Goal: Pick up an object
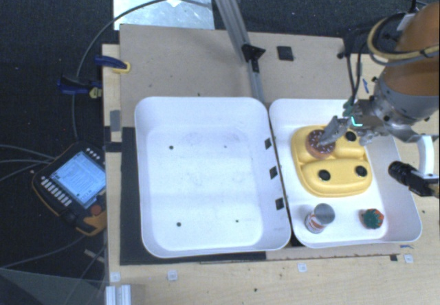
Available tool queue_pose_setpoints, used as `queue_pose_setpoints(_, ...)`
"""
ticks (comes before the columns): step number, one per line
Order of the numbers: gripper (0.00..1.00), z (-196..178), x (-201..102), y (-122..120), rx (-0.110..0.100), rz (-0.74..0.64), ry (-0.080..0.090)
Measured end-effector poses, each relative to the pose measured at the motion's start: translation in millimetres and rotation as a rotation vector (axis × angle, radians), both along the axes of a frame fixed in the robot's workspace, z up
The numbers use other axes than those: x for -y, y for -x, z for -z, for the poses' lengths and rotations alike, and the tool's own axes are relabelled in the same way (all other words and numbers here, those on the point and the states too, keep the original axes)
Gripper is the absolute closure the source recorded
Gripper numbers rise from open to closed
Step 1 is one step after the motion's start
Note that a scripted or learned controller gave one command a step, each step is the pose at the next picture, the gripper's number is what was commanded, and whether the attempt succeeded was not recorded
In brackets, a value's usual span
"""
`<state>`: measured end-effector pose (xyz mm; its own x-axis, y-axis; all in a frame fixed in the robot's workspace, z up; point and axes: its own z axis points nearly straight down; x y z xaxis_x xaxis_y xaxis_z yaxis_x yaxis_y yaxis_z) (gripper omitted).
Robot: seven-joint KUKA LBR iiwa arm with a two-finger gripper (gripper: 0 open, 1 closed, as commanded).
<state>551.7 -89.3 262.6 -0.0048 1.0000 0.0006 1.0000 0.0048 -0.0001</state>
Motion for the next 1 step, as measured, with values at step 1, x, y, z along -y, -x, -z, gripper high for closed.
queue_pose_setpoints(1, 0.0, -0.9, 0.0, -0.5, 0.002, 0.0, 0.0)
